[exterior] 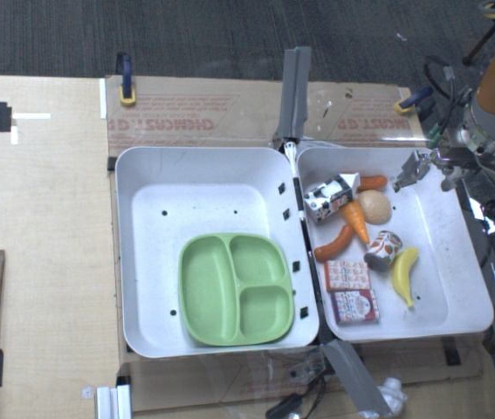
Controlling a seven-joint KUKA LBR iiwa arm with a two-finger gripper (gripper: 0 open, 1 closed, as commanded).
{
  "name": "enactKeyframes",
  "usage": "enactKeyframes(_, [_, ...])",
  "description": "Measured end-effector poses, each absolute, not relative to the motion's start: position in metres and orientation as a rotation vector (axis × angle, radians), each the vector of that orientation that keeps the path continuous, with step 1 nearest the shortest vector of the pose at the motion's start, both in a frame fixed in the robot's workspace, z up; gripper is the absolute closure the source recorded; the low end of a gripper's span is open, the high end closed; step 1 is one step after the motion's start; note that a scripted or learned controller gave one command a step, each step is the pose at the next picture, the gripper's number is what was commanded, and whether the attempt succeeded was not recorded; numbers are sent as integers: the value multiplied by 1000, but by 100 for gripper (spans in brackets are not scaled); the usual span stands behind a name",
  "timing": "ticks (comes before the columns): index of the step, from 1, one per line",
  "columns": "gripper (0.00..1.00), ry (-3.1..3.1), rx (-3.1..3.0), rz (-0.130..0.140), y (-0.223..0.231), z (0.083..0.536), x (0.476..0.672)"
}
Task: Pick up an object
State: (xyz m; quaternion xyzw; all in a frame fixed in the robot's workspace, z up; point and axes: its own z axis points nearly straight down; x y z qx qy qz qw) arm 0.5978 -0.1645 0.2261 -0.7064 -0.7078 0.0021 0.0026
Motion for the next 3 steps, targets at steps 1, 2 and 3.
enactKeyframes(1, [0, -2264, -2172, 4, -157, 94, 573])
enactKeyframes(2, [0, -2233, -2207, 1, -141, 90, 509])
enactKeyframes(3, [0, -2154, -2282, 5, -113, 89, 564])
